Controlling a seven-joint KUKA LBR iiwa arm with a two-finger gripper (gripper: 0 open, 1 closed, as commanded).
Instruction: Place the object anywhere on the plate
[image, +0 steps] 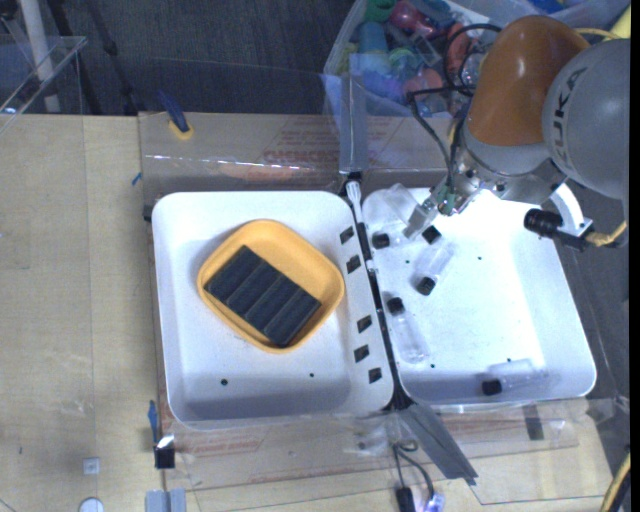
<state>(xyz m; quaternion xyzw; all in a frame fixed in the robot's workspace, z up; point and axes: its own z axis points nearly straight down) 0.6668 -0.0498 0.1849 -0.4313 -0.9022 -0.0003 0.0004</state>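
Note:
A yellow plate (270, 285) sits in the left white bin (190, 390). A black ribbed rectangular object (262, 292) lies flat on the plate, across its middle. My gripper (422, 229) hangs over the back left part of the right bin (540, 300), well to the right of the plate. Its two fingers (412, 225) stand apart with nothing between them, so it is open. The grey arm with its orange band (520, 70) comes in from the upper right.
Several clear pieces with black ends lie in the right bin, such as one (435, 268) just below the gripper and one (512, 378) by the front wall. A divider (365, 300) with black tabs separates the bins. A box of coloured clutter (400, 50) stands behind.

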